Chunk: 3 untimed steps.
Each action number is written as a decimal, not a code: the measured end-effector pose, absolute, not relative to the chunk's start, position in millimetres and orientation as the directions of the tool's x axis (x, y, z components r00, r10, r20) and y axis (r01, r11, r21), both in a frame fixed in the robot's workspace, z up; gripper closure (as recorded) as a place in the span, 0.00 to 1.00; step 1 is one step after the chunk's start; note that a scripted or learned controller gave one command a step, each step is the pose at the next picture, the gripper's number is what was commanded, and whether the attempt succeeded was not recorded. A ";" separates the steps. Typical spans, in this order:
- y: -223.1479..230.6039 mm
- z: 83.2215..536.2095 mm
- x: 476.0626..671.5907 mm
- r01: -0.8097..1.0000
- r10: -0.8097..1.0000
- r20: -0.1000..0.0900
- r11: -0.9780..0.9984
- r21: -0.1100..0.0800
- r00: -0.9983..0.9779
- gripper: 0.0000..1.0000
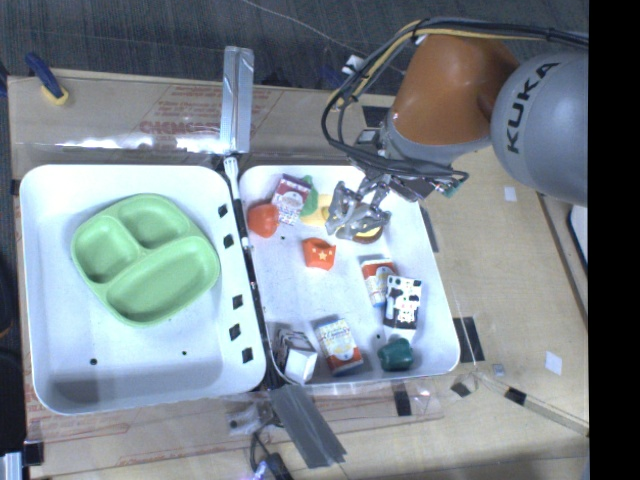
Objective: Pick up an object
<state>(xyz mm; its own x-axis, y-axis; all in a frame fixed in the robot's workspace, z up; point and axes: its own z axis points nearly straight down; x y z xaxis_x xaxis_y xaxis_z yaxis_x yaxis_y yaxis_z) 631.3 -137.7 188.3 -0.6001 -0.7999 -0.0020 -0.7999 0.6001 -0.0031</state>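
- Gripper (352, 214) sits low over the upper middle of the right bin (440, 318), arm reaching in from the right. Metallic fingers point down-left; whether they are apart or closed I cannot tell, since they blur together against the clutter beneath.
- Nothing can be seen between the fingers, so no hold is recorded.
- Nearest candidate: a yellow-and-dark item (368, 231) just under and right of the fingertips, partly hidden, identity unclear. A yellow piece (318, 204) also shows just left of the gripper.
- Other contents of the right bin:
  - red-orange block (320, 254), just below-left of the gripper, lying clear of its neighbours
  - red round object (263, 220) against the left wall
  - small printed carton (290, 197) beside it
  - black-and-white carton (404, 302) and a small can (376, 275) at the right
  - dark green object (397, 353), a second carton (338, 342) and a white cup-like piece (299, 365) along the near edge
- Left bin (40, 368) holds a green divided plate (146, 257), well apart from the gripper.
- Handling judgement: these look like toy groceries — light, rigid plastic or thin card.
  - Cartons may dent if squeezed hard; take them across the narrow faces.
  - Round red object likely smooth and apt to roll out of a pinch.
  - Red-orange block looks the easiest take: open space around it, roughly flat sides for opposing contact.
- Risk: the item under the gripper sits near the bin's back wall, leaving little room for the fingers.
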 end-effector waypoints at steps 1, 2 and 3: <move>-119.5 279.3 650.2 -0.711 -0.711 -0.006 0.703 -0.007 -0.703 1.00; -214.5 255.3 627.5 -0.760 -0.760 0.003 0.650 0.000 -0.650 1.00; -178.9 181.2 640.9 -0.794 -0.794 0.000 0.608 0.006 -0.608 1.00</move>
